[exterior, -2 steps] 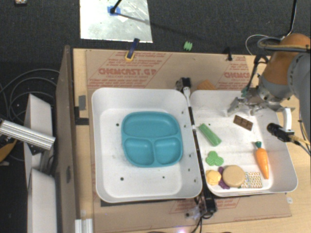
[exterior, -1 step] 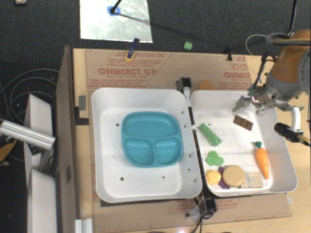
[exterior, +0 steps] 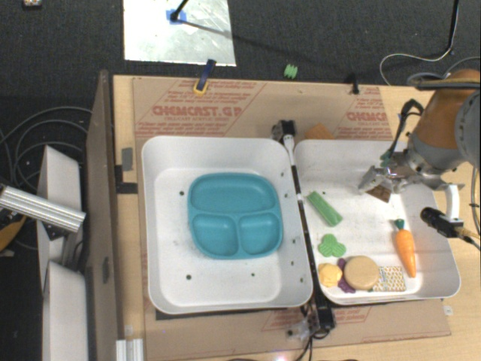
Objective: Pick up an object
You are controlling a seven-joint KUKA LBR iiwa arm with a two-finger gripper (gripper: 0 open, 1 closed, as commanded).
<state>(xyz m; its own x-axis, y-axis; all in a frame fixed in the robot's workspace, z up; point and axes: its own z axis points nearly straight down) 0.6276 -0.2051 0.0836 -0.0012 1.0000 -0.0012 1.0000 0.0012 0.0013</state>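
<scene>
My gripper [exterior: 383, 179] hangs over the upper right part of the right bin [exterior: 342, 156], with the arm coming in from the right. A small brown piece [exterior: 379, 194] shows right under its tip, and I cannot tell whether it is held. An orange carrot [exterior: 405, 250] lies to the lower right of the gripper. A green stick [exterior: 325, 208] lies to its lower left, near the bin's left wall.
Along the right bin's front wall lie a green clover shape [exterior: 331, 245], a yellow piece [exterior: 329, 275], a purple piece [exterior: 343, 267], a tan round bun [exterior: 361, 272] and a patterned cracker [exterior: 392, 278]. The left bin [exterior: 161, 201] holds a blue divided plate [exterior: 234, 213].
</scene>
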